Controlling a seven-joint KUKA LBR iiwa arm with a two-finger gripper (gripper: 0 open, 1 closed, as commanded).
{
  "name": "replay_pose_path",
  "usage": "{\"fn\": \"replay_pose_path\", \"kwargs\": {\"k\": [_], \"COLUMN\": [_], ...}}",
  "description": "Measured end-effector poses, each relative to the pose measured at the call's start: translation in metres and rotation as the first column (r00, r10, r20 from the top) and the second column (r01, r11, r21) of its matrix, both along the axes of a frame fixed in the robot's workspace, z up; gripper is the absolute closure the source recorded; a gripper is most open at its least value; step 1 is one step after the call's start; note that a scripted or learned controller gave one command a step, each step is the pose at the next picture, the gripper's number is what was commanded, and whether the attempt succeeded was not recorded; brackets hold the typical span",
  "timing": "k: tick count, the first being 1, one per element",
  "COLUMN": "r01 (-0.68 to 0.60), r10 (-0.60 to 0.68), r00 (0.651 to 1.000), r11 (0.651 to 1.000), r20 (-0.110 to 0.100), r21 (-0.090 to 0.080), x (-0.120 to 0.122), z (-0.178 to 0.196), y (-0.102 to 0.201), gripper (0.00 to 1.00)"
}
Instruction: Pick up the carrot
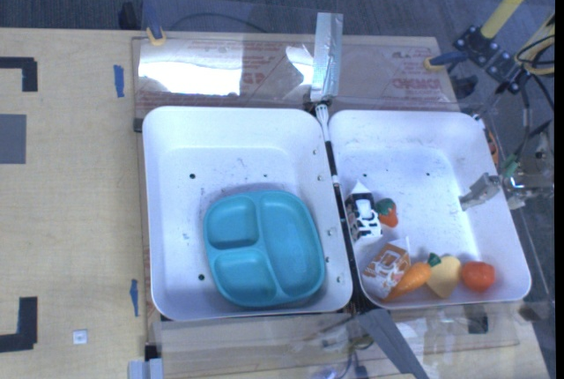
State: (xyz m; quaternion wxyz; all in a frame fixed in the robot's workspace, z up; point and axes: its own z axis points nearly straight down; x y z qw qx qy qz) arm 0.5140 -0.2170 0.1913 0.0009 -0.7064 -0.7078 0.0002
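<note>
The carrot (411,278) is orange with a green top. It lies slanted near the front edge of the right bin (414,148), between a clear snack packet (385,265) and a yellow fruit (445,274). A grey metal part that looks like my gripper (481,190) pokes in over the right bin's right rim. It sits well up and to the right of the carrot, touching none of the objects.
A red tomato (478,276) lies right of the yellow fruit. A black-and-white item (361,217) and a small orange piece (387,214) sit by the divider between the bins. The left bin (176,148) holds a teal divided plate (263,248).
</note>
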Motion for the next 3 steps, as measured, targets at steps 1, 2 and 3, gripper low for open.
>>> {"fn": "replay_pose_path", "kwargs": {"k": [1, 2, 3], "r01": [-0.341, -0.310, -0.306], "r10": [0.341, 0.310, 0.306], "r00": [0.940, 0.951, 0.952], "r11": [0.940, 0.951, 0.952], "r20": [-0.001, 0.006, 0.006], "r21": [0.002, -0.001, -0.003], "x": [0.024, 0.036, 0.037], "z": [-0.051, -0.006, 0.003], "y": [0.087, 0.186, 0.183], "gripper": [0.00, 0.00, 1.00]}}
